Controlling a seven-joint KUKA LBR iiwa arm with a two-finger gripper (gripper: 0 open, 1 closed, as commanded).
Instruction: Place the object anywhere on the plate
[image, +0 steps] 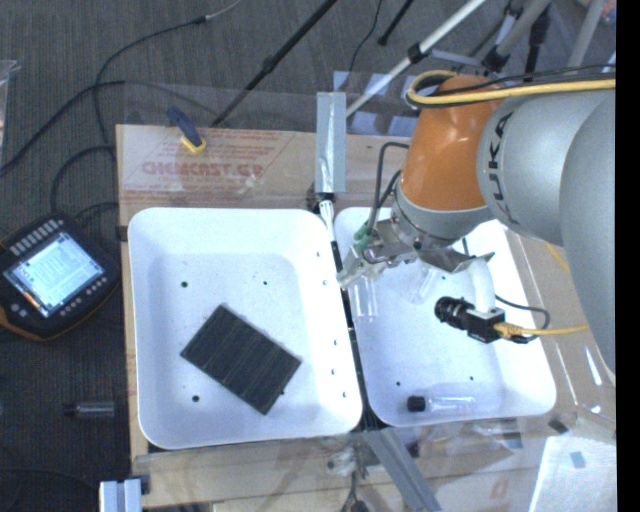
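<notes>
A dark ribbed square plate (241, 358) lies flat in the left bin (160, 240), turned at an angle, with nothing on it. A small clear vial with a black cap (440, 403) lies on its side near the front edge of the right bin (520, 390). My gripper (391, 291) hangs over the back left part of the right bin, close to the wall between the bins. Its two translucent fingers (363, 297) are spread apart, open, with nothing between them. The vial is well in front of the gripper and apart from it.
The raised rim between the two bins (347, 340) runs just left of the gripper. A black sensor with a yellow cable (468, 316) hangs off the wrist over the right bin. A teach pendant (55, 270) lies on the floor to the left.
</notes>
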